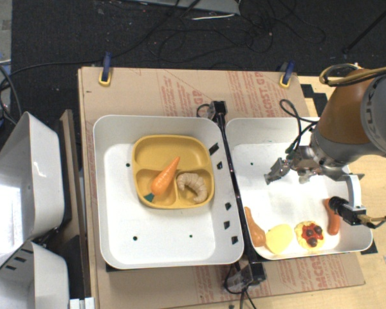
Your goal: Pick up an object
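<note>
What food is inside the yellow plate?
The yellow plate, in the left bin, holds a toy carrot and a pale curled shrimp. A small dark green bit peeks out by the carrot's wide end; whatever lies beneath the carrot is covered.

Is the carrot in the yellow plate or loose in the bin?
In the plate: the carrot lies across the yellow plate, beside the shrimp.

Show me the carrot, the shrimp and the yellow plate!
carrot (165,176): camera view, middle of its orange body.
shrimp (193,185): camera view, middle of its curled body.
yellow plate (156,148): camera view, bare upper compartment.
</note>
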Robot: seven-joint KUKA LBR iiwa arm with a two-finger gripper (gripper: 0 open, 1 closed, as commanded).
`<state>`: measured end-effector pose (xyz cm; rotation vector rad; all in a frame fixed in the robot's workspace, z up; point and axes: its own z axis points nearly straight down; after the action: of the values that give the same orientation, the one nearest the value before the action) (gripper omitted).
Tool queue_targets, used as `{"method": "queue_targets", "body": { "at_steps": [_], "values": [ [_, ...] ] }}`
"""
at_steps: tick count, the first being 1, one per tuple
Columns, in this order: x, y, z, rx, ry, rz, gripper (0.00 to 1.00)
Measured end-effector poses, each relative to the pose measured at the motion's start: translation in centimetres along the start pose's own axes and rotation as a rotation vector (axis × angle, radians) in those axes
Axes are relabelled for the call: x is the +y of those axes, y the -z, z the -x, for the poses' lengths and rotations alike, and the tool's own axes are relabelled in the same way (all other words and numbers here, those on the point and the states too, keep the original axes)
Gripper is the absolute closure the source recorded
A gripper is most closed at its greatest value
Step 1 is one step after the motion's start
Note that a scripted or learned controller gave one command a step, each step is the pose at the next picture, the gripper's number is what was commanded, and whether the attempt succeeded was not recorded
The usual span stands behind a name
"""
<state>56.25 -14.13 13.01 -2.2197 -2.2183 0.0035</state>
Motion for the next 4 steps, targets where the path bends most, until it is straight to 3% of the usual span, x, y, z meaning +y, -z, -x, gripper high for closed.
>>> {"method": "queue_targets", "body": {
  "at_steps": [1, 2, 4],
  "values": [
    [-0.1, -4.1, -0.1, 0.0, 0.0, 0.0, 0.0],
    [0.1, -2.8, 0.0, -0.001, -0.001, 0.005, 1.0],
    [0.8, 8.2, 1.1, -0.003, 0.002, 0.01, 1.0]
  ]
}}
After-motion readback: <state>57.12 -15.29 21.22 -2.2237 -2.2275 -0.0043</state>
